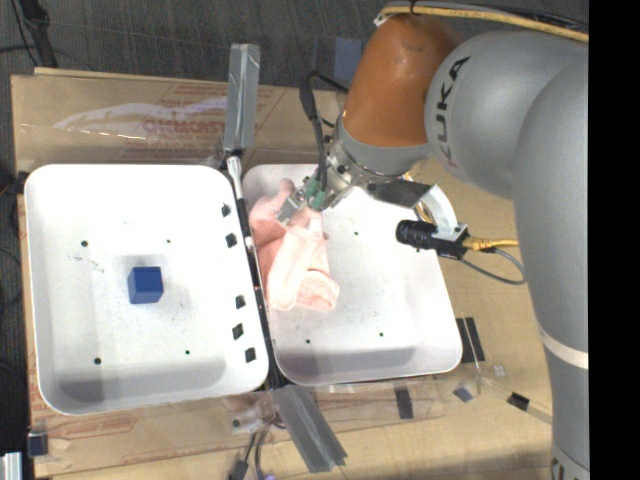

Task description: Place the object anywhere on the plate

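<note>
While the gripper (305,200) is seen over a pink cloth (295,258) in the right bin (420,308), its grasp cannot be told; the cloth may be dropped.

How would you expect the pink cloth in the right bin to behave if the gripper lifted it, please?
The pink cloth lies crumpled in soft folds, so it is probably floppy and would drape and hang from the gripper rather than keep its shape. It looks thin, so likely light. Being limp, it should not roll, though a loose fold might slip free.
</note>
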Robot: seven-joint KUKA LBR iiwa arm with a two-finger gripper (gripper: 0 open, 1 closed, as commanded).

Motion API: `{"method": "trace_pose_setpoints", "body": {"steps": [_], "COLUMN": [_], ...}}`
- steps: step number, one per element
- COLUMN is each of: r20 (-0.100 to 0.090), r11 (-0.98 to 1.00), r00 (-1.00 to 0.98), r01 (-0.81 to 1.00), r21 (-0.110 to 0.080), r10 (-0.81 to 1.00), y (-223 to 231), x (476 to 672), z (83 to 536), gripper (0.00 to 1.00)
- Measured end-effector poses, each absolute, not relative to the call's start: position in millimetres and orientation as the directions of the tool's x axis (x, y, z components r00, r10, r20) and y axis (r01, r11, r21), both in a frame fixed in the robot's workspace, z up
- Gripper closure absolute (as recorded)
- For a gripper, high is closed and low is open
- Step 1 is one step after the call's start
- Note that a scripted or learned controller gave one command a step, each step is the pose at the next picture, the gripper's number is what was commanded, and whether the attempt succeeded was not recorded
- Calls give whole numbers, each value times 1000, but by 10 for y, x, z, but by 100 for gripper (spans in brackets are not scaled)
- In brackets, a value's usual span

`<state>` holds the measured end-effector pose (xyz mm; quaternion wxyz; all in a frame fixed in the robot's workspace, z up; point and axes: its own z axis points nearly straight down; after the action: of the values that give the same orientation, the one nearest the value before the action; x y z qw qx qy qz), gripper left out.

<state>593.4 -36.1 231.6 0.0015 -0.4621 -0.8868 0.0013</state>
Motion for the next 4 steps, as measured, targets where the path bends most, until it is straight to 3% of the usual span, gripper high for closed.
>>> {"method": "trace_pose_setpoints", "body": {"steps": [1, 2, 3, 4], "r20": [3, 2, 4, 4], "r11": [850, 989, 1000, 1000], "r00": [-850, -989, -1000, -1000], "r01": [527, 149, -2, -7], "r21": [-3, -1, -1, -2], "r10": [527, 149, -2, -7], "y": [76, 408, 780, 1193], "x": [5711, 5469, 5308, 5151], "z": [2208, 2247, 2289, 2301], "gripper": [100, 100, 100, 100]}}
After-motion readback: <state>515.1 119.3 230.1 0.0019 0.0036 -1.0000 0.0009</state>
